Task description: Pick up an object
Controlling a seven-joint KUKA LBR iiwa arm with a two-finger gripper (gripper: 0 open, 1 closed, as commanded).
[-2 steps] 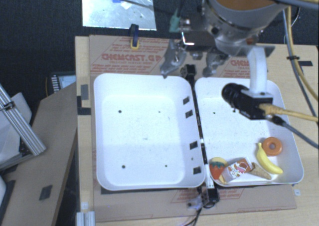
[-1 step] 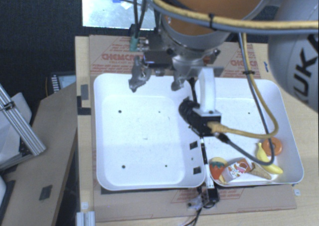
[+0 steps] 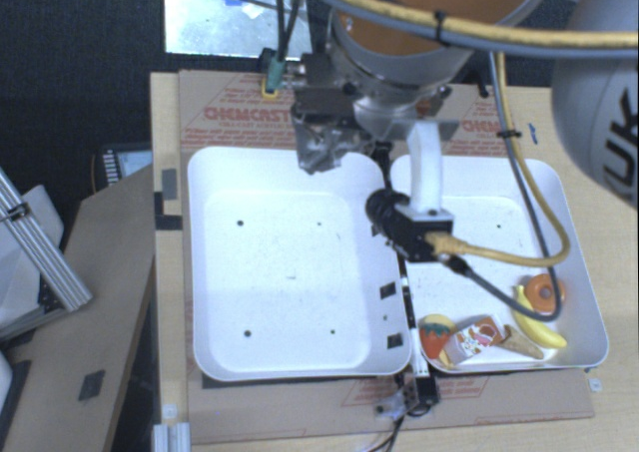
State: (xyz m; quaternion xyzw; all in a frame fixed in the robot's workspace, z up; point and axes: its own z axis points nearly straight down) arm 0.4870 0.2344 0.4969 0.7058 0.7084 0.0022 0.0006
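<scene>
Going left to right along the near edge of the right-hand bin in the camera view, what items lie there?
Round red-orange tomato-like toy → flat red and white packet → curved yellow banana toy; the right-hand shallow white bin holds them all.

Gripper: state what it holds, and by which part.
Cannot be told: the gripper hangs above the left bin's far edge, nothing visible under it.

The claw [image 3: 321, 151] hangs over the left bin's [image 3: 215, 270] far edge.
</scene>
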